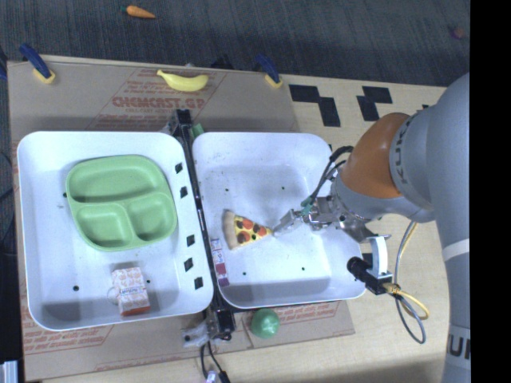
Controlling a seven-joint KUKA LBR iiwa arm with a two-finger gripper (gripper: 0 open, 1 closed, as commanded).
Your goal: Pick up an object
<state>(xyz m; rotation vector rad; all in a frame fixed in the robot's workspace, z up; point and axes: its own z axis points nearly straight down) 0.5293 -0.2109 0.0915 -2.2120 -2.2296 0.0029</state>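
Two bins sit on the bench, and the only thing in the right bin [239, 158] is a toy pizza slice [243, 231], lying flat near its left wall. The jaws [294, 219] are low in that bin, just beside the slice's pointed tip, maybe touching it. Can't tell if they're spread or pressed together, since the wrist blocks too much and the tips blur into one sliver.

Biggest risk, as a guess: the slice is thin and flat on slick plastic, so a sideways approach could shove it toward the wall instead of getting under it. A pinch on just the tip could also let it pivot and drop.

The left bin [32, 214] holds a green divided tray [120, 202] and a small snack packet [130, 289]. Cardboard covers the bench, with a toy banana [184, 79] at the back, a green ball [265, 322] at the front and a dark carpeted floor beyond.
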